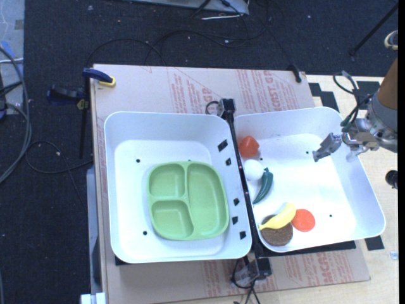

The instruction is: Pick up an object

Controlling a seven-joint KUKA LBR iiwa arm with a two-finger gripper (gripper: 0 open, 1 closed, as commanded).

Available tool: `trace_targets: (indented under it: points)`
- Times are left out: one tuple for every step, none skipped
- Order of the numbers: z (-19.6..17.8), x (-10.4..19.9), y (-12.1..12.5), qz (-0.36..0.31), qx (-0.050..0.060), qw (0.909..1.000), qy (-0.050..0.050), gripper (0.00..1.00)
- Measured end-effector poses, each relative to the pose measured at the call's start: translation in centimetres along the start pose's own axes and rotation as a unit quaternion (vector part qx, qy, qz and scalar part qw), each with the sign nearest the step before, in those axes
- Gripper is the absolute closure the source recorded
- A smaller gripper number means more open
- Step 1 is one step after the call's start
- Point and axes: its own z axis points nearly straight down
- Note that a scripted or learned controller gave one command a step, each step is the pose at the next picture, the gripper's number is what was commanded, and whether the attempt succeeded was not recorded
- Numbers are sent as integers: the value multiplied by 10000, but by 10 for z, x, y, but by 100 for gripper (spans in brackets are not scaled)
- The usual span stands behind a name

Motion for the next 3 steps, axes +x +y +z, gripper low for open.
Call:
trace_targets:
  points:
    - [-3, 0, 1, -5, -30, 10000, -7, 0]
    - [39, 2, 1, -6, -14, 10000, -1, 0]
    - [84, 7, 6, -7, -10, 10000, 0, 0]
